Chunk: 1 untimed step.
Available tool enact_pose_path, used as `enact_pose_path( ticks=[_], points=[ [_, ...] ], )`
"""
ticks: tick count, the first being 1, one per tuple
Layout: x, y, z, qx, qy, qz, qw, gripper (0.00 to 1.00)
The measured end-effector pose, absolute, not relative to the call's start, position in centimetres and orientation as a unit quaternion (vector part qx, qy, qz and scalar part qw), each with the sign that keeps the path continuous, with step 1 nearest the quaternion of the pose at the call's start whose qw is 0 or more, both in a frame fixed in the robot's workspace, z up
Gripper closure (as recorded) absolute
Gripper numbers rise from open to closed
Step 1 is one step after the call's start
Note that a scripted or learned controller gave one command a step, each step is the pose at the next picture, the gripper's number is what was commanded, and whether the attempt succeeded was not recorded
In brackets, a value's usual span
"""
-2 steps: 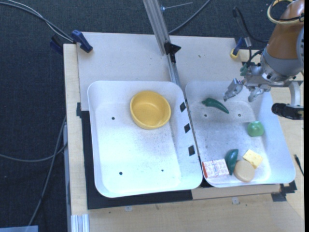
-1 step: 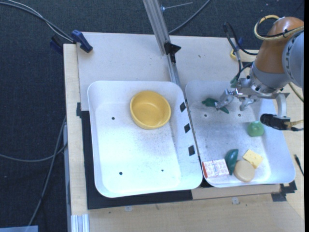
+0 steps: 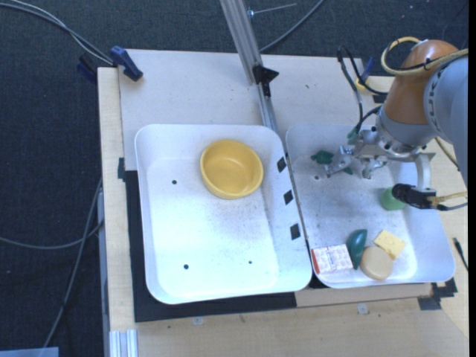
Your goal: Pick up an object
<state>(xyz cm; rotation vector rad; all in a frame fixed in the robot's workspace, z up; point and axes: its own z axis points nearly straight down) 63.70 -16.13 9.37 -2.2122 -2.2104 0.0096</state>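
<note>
One gripper (image 3: 343, 165) hangs low over the upper part of the right bin (image 3: 327, 222), its metal ends pointing left toward a small dark green object (image 3: 323, 156) lying just beside them; whether it is spread or closed cannot be told from this slant. A light green piece (image 3: 390, 198) sits near the arm (image 3: 416, 99), half hidden behind a black fitting. Along the bin's lower edge cluster a red-and-white box (image 3: 332, 259), a teal piece (image 3: 358, 239), a yellow block (image 3: 389, 243) and a tan disc (image 3: 375, 264). The left bin (image 3: 208, 229) holds a yellow bowl (image 3: 231, 168). Risk: a close beside the small green item could nudge it away rather than catch it.
</note>
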Motion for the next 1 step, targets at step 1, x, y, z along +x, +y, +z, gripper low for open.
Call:
enact_pose_path(
  ticks=[1],
  points=[
    [63.92,-16.1,10.94,-0.707,-0.707,0.0007,0.005,1.0]
  ],
)
